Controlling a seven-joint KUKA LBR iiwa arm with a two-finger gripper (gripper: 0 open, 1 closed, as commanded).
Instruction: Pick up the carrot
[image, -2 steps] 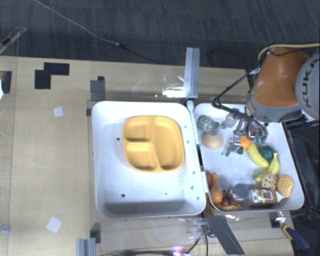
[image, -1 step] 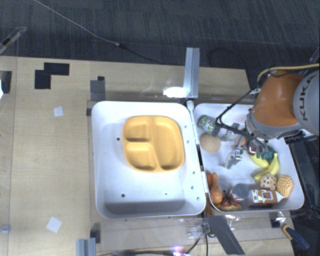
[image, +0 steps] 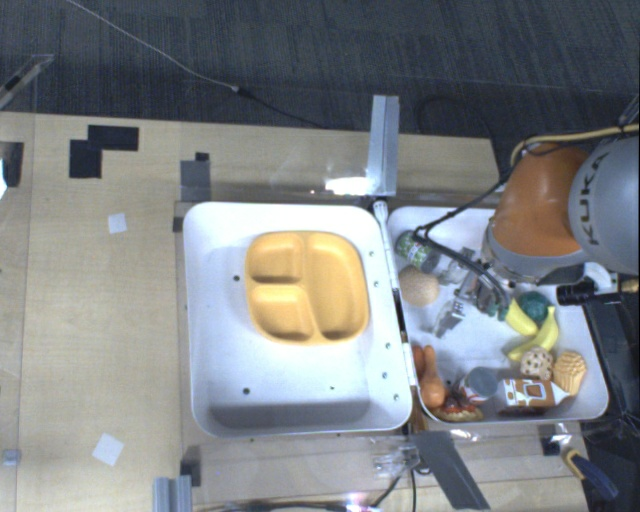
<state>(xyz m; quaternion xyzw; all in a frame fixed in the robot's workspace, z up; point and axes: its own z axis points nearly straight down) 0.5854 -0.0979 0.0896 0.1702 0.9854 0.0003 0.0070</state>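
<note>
The carrot (image: 431, 374) is orange and lies lengthwise against the left wall of the right bin (image: 598, 400), near its front corner. My gripper (image: 458, 308) hangs over the middle of that bin, up and to the right of the carrot and apart from it. It points down and to the left, and nothing shows in its grasp. The grey arm with its orange band (image: 535, 205) comes in from the right above the bin's back half.
The right bin is crowded: a green bottle (image: 420, 250), a beige round item (image: 420, 290), a yellow banana (image: 530, 322), a waffle-like piece (image: 568, 370), a small carton (image: 528, 394), a grey cup (image: 482, 380). The left bin (image: 215, 330) holds a yellow divided plate (image: 305, 285).
</note>
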